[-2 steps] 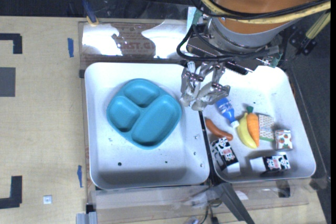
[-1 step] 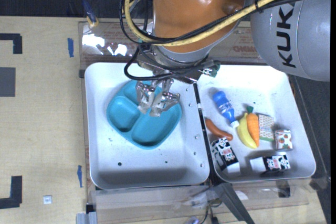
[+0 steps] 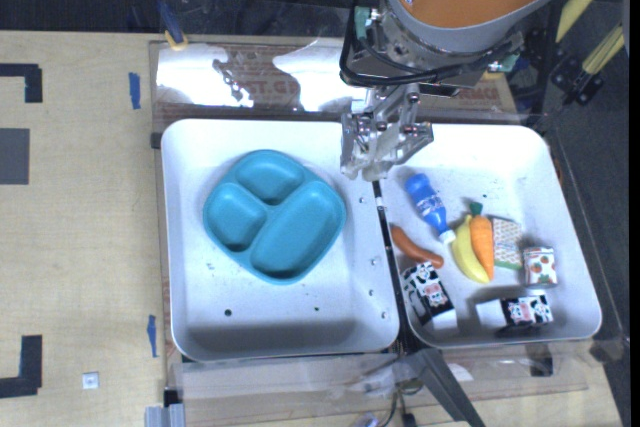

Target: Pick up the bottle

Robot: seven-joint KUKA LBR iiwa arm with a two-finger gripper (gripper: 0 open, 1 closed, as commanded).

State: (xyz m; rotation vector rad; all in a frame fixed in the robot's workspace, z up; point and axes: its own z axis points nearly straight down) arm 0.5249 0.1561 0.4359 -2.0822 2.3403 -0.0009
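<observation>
Bottle (image 3: pixel 428 202): blue with a white cap, lying flat in the right bin (image 3: pixel 560 215), long axis slanting from upper left to lower right. Gripper (image 3: pixel 378 155): hangs over the ridge between the bins, nothing between its fingers (spread or pressed together, cannot tell). The bottle lies just right of and below it, near but apart.
</observation>
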